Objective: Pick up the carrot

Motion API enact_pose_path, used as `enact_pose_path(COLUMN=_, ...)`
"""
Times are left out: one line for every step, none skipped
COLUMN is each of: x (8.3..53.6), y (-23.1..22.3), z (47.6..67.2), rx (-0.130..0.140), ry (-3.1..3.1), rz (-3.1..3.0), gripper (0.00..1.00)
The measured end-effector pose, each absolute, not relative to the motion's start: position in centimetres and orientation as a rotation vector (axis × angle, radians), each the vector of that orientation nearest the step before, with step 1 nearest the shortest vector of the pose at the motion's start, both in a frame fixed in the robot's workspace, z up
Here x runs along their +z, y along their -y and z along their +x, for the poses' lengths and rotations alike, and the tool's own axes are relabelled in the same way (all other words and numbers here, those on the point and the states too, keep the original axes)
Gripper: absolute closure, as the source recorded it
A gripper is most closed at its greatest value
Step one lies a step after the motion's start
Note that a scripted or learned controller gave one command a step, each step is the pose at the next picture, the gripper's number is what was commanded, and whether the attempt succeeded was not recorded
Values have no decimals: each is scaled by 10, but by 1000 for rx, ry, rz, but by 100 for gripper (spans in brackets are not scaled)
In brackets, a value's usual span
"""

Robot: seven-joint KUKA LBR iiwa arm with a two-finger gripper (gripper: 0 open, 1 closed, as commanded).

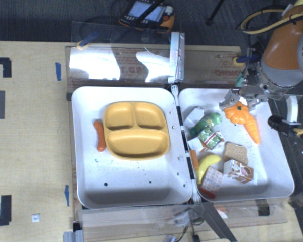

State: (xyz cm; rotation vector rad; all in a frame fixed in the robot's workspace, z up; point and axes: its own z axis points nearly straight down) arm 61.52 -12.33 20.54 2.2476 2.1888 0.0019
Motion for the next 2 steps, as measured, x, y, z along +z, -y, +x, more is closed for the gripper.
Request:
enact_pose_path(x=210, y=41, z=625, rx=3, ry=-2185, rz=2252, gripper=100)
enact_pose_path(x=200, y=6, z=620, rx=-5, ry=-1865, rz=2531, gripper=100)
